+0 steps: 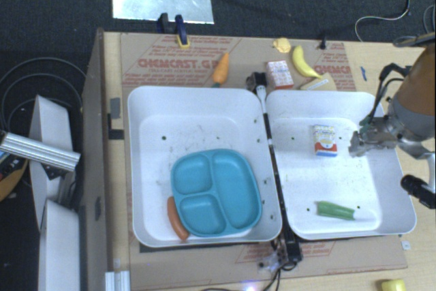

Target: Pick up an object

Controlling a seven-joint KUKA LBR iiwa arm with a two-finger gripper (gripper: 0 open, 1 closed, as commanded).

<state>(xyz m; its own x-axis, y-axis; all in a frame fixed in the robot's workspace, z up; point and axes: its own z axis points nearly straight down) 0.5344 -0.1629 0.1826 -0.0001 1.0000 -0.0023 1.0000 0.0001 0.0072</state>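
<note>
Left bin [146, 146]: blue tray [215, 192], sausage [177, 218] beside it. Right bin [388, 215]: small carton [325, 140] just left of end effector [359, 143], apart from it; green pod [335, 210] lower down. Finger state: cannot tell.

high overhead, slanted, both bins [204, 100]

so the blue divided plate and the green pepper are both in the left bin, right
Not quite. The camera view shows the blue divided plate in the left bin, but the green pepper lies in the right bin, near its front edge.
</note>
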